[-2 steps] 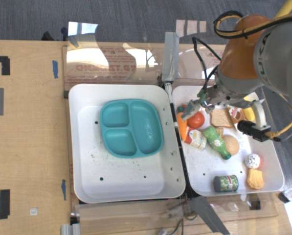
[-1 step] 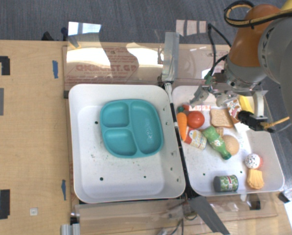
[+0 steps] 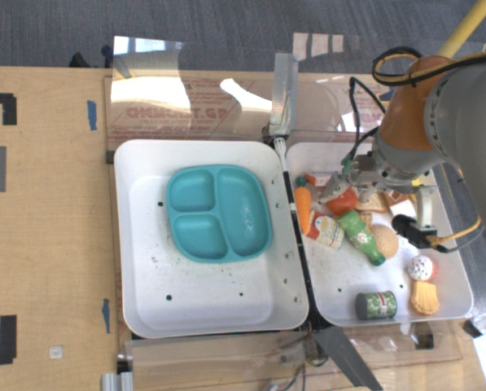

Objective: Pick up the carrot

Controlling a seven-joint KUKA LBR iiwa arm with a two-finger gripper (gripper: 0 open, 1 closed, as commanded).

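Orange carrot (image 3: 304, 209) lies just left of the pincer (image 3: 337, 187).

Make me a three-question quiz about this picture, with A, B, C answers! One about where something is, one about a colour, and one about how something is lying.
1. Where is the carrot?
A. In the right bin, by its left wall
B. On the plate
C. On the cardboard

2. What colour is the divided plate in the left bin?
A. Red
B. Teal
C. Yellow

3. How is the green can lying?
A. Standing upright
B. On its side
C. Stacked on the plate

Answers:
1. A, the orange carrot lies along the right bin's left wall.
2. B, the plate with three sections is blue-green.
3. B, its round side faces up and it lies flat on the bin floor.
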